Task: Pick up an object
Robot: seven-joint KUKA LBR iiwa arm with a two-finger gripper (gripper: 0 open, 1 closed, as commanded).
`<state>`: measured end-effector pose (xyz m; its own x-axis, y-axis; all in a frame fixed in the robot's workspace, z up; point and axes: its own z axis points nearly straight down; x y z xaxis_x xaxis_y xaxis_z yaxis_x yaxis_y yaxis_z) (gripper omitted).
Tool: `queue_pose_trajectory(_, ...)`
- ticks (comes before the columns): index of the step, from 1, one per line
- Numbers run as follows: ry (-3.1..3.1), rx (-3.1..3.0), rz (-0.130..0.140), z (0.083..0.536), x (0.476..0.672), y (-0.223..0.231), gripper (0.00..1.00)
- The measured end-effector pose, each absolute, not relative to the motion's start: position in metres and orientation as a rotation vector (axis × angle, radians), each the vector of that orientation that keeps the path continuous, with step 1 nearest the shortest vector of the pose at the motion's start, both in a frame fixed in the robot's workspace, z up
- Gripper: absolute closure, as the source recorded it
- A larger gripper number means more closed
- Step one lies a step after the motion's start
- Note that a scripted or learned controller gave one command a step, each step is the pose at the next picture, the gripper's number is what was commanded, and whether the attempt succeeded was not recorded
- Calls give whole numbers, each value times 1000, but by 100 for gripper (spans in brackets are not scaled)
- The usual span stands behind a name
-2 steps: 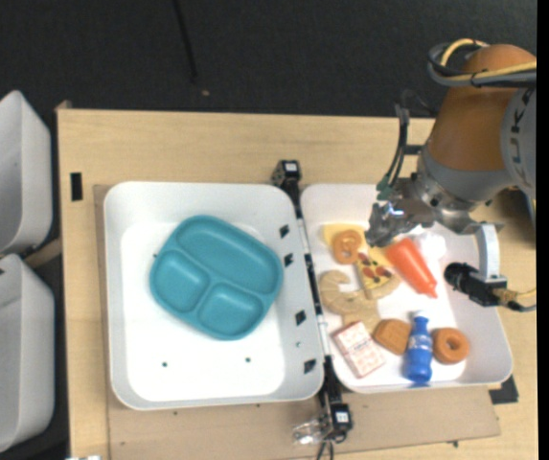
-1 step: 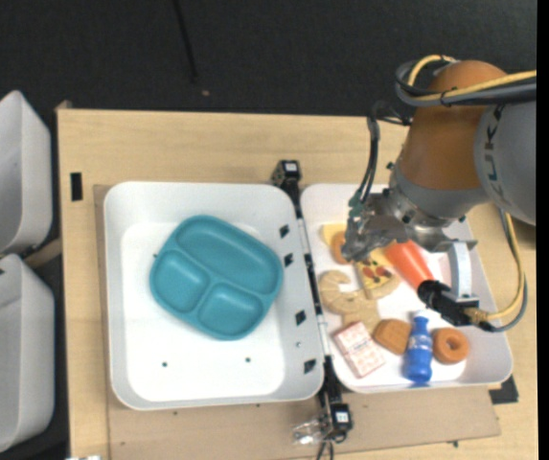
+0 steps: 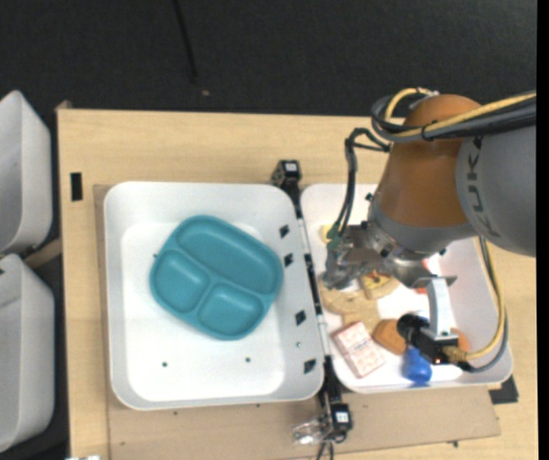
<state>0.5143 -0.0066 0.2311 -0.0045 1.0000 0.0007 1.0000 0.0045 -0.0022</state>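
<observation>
Low over the right bin point(image 3: 324, 199), the gripper point(image 3: 349, 264) hangs at the end of the arm point(image 3: 427, 180), which reaches in from the right side of the view and shows a broad orange band above the wrist. We cannot tell whether the gripper is apart or together, because the wrist and its fittings cover it from above, and we see nothing held in it. The small things it could pick up all lie in this right bin. A flat tan piece point(image 3: 344, 301) lies just beside the gripper, toward the near edge, and we cannot tell whether the two touch. Nearer still to the front edge lies a small pink and white box point(image 3: 358, 346), tilted at an angle. A rounded brown object point(image 3: 387, 333) lies just to the right of the box, close against it. A blue object point(image 3: 416, 368) lies at the front of the bin, near the brown one. The left bin point(image 3: 130, 353) stands side by side with the right bin on the pale wooden counter point(image 3: 207, 147). In it lies a teal plate point(image 3: 218, 276) with three compartments, lying flat near the middle and well apart from the gripper.
</observation>
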Motion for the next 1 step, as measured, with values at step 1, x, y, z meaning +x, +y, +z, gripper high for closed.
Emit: queue_pose_trajectory(1,-2221,-2222,-1,236,508,-8,100)
